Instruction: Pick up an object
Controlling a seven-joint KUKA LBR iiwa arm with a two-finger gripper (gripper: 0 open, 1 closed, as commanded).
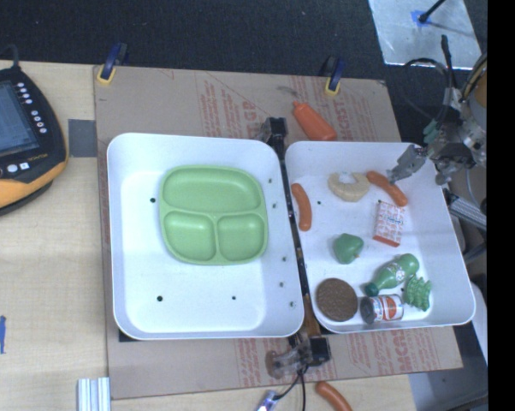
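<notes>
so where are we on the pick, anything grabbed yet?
Nothing looks picked yet. The gripper is at the right bin's upper right edge, close above the small orange sausage; no item shows between its fingers. The other food items all lie in the bin. Grasp and lift remain.

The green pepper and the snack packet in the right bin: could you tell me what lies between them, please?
In the camera view, only bare white bin floor lies between the green pepper and the snack packet.

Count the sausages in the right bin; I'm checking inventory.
2: one sausage by the bin's left wall, another near the top right beside the hand.
</notes>
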